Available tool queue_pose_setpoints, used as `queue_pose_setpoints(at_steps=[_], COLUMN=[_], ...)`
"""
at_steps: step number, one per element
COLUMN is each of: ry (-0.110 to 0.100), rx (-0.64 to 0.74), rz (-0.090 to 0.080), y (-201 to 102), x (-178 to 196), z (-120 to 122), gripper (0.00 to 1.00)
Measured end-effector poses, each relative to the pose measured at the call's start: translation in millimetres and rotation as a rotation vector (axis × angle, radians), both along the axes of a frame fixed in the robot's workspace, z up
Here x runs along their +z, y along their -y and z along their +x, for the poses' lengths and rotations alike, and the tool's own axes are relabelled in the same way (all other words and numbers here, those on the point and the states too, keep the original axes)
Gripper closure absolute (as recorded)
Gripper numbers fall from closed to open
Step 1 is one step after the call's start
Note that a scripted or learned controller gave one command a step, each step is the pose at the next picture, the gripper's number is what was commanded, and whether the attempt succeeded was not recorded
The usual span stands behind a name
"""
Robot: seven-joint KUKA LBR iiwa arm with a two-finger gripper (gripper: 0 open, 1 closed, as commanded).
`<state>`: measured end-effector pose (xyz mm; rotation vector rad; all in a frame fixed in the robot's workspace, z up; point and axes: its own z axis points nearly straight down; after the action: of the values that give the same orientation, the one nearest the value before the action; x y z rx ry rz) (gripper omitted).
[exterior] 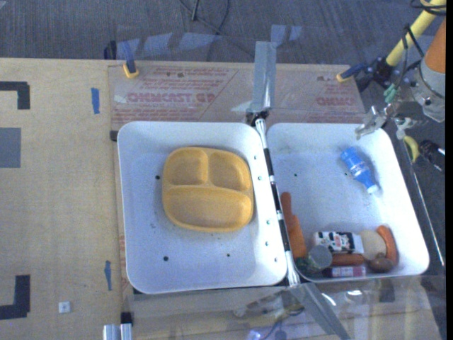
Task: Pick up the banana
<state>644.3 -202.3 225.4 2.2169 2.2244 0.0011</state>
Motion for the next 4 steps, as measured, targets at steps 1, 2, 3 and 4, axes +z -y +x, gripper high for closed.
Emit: queue_pose_setpoints(at_steps=[1, 2, 3, 4], ry=[0.003, 0.003, 0.001, 0.003], rx=[0.111, 0.137, 0.182, 0.124], rz=[-0.003, -0.003, -0.001, -0.002], y=[19, 20, 19, 21], x=[-17, 52, -19, 32], z=[13, 24, 2, 23], gripper=[0.0, 0.0, 0.0, 0.0])
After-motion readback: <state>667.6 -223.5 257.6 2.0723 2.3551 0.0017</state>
